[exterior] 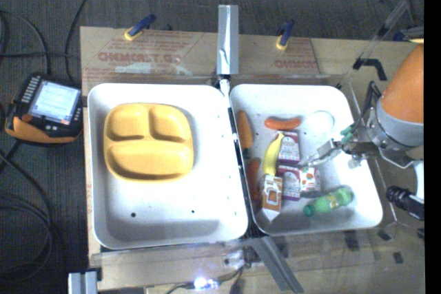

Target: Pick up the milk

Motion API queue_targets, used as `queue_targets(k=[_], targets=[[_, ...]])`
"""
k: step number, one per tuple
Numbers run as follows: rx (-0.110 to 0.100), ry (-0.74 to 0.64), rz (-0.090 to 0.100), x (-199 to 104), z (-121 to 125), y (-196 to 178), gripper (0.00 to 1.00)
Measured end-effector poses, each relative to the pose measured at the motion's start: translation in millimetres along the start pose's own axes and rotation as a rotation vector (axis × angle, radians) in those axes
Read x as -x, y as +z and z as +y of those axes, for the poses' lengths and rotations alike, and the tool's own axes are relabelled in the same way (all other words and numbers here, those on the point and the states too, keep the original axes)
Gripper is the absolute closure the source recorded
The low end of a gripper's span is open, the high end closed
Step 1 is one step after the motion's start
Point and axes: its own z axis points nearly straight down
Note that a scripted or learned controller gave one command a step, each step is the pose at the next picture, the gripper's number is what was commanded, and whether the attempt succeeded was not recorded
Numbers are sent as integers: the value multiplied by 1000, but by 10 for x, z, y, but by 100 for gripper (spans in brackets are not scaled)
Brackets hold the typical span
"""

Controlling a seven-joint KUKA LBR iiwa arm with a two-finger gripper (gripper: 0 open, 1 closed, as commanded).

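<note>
Several small cartons lie in the middle of the right bin (358, 213). One is a white and red carton (309, 180), which looks like the milk. Left of it lie two maroon cartons (290, 147) (291, 184) and an orange-brown carton (272, 191). My gripper (329, 151) reaches in from the right, hanging over the bin just above and to the right of the white and red carton. Nothing is visibly held in it. The arm's grey wrist and orange band (406, 96) sit at the right edge.
The right bin also holds a banana (271, 155), a sausage (283, 122), a carrot (244, 131), a green bottle (329, 200) and a clear cup (321, 122). A yellow divided plate (149, 141) lies in the left bin (165, 217). A teach pendant (48, 107) rests at far left.
</note>
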Motion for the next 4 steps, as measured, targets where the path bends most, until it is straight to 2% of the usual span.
queue_targets(k=[1,2,3,4], targets=[[7,8,-1,-495,99,1077,0],[2,-74,-4,-350,764,-192,0],[1,-143,-6,55,1391,242,0],[4,-121,-5,171,1819,-510,0]])
